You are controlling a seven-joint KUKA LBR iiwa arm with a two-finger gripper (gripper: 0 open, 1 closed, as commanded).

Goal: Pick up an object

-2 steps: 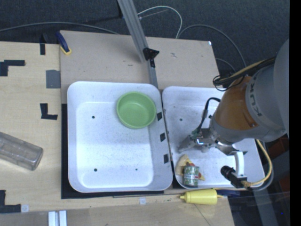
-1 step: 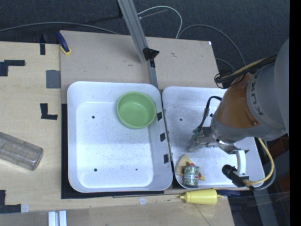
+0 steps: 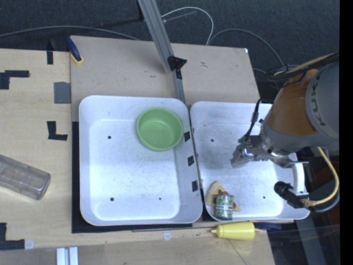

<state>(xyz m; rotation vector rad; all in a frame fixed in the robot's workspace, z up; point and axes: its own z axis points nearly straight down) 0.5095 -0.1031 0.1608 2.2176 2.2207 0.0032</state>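
While the gripper [image 3: 241, 158] hangs over bare floor mid-right bin [image 3: 220, 117], its state unclear, we're pre-grasp: next it must shift toward the small can [image 3: 224, 204] at lower centre-right.

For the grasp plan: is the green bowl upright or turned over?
Upright: the green bowl in the left bin shows its hollow inside and rim.

Clear plastic tumbler [image 3: 22, 176] on bench [image 3: 33, 120]

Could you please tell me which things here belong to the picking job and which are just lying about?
Job: gripper, green bowl, small green can, two white bins.
Lying about: yellow bottle, clear plastic container, blue clamp.
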